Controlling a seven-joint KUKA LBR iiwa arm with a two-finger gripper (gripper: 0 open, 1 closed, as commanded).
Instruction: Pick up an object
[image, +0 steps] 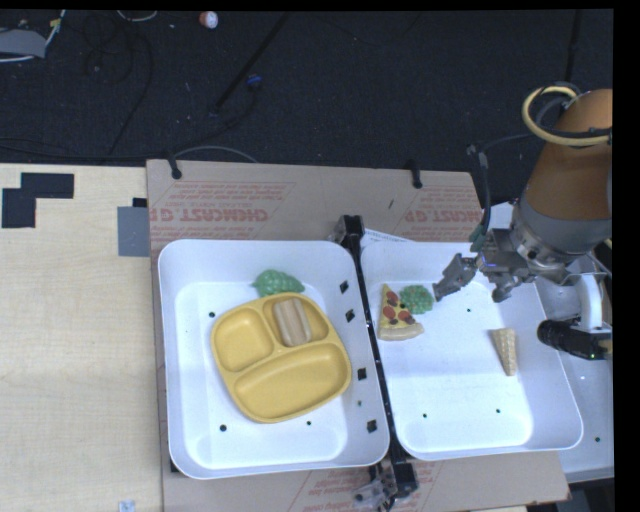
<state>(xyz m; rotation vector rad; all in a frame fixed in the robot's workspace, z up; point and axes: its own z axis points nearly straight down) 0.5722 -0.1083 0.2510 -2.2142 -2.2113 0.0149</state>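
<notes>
The claw (478, 277) hangs over the upper part of the right bin (470, 420), its two dark fingers spread apart with nothing between them — open and empty. Candidates lie below: a pizza slice (397, 315) with a green broccoli piece (417, 298) touching it near the divider, and a cone (506, 350) alone toward the right side. In the left bin (190, 400) a yellow divided tray (280, 380) carries a hot dog (292, 322), with another green piece (275, 283) at its top edge. My read: the broccoli is nearest — the claw should centre over it, straddle it cleanly, and avoid catching the pizza slice as it closes. The cone, standing apart, looks the safer pick.
</notes>
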